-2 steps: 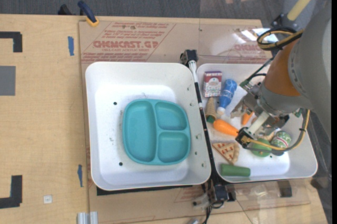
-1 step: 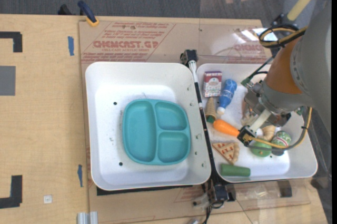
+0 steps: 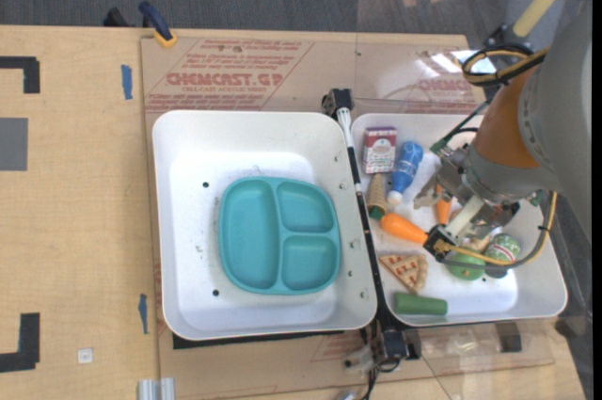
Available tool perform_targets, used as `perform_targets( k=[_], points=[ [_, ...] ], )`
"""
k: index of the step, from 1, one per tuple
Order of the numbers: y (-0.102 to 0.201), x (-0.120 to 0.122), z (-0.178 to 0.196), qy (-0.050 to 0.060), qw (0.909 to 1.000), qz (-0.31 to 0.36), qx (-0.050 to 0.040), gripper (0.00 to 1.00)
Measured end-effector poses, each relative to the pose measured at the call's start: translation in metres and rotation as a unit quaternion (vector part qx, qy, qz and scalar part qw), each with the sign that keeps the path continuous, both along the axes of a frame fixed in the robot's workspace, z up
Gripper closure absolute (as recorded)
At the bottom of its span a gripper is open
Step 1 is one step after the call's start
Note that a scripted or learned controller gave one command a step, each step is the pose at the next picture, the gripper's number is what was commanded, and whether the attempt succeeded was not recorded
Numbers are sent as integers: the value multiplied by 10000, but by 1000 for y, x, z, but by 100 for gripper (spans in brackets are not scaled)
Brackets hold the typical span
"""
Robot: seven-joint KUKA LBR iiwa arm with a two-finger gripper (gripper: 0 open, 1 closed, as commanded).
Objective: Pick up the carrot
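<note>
The carrot point(image 3: 403, 227), orange and tapered, lies flat in the right bin point(image 3: 541, 290), near its left wall. It points left toward the divider. My gripper point(image 3: 451, 208) hangs low over the middle of the same bin, just right of the carrot's thick end. The grey arm with its orange band point(image 3: 499, 139) comes down from the upper right and hides the bin floor beneath it. Nothing visibly sits in the gripper.
Around the carrot lie a red and white box point(image 3: 379, 150), a blue bottle point(image 3: 406, 165), a pizza slice point(image 3: 404, 271), a green cucumber point(image 3: 419, 303) and a green round toy point(image 3: 503, 249). The left bin point(image 3: 179, 200) holds a teal divided plate point(image 3: 279, 233).
</note>
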State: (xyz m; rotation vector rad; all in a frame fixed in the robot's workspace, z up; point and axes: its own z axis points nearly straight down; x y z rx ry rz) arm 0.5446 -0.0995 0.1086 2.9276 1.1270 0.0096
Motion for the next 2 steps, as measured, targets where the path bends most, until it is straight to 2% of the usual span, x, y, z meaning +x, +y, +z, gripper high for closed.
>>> perform_targets(
  k=[1, 2],
  points=[
    [0, 1, 9, -5, 10000, 12, -6, 100],
    [0, 1, 9, 1, 10000, 12, -5, 0]
  ],
)
